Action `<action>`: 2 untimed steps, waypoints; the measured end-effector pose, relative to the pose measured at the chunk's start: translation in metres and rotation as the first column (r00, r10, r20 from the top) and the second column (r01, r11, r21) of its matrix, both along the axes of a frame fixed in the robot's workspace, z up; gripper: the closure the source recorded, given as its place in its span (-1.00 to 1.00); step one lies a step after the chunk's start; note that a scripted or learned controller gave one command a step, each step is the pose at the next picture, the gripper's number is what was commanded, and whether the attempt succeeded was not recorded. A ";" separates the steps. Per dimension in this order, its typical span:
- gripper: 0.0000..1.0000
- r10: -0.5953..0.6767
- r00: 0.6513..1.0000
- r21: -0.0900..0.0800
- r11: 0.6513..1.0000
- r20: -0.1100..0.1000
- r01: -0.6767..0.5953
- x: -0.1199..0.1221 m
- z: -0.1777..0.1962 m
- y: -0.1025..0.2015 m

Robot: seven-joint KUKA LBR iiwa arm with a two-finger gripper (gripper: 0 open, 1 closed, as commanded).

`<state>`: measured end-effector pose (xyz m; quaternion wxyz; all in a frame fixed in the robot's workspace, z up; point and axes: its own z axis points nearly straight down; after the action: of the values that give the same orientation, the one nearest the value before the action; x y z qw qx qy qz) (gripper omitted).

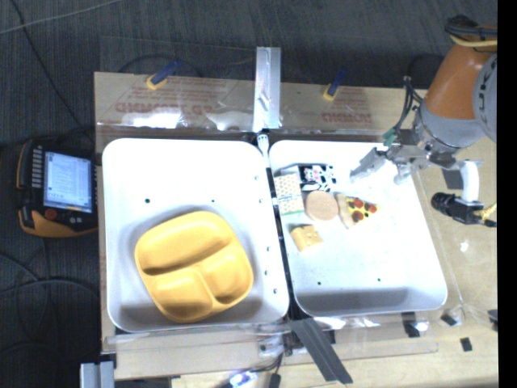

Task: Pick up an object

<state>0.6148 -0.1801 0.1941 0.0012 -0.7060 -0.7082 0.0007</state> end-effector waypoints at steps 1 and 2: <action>-1.00 0.089 0.996 -0.004 0.996 0.011 -0.089 -0.010 -0.096 -0.011; -1.00 -0.302 0.953 0.002 0.953 0.024 0.302 -0.025 -0.099 -0.009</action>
<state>0.5897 -0.1891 0.0947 -0.0077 -0.8060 -0.5918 -0.0074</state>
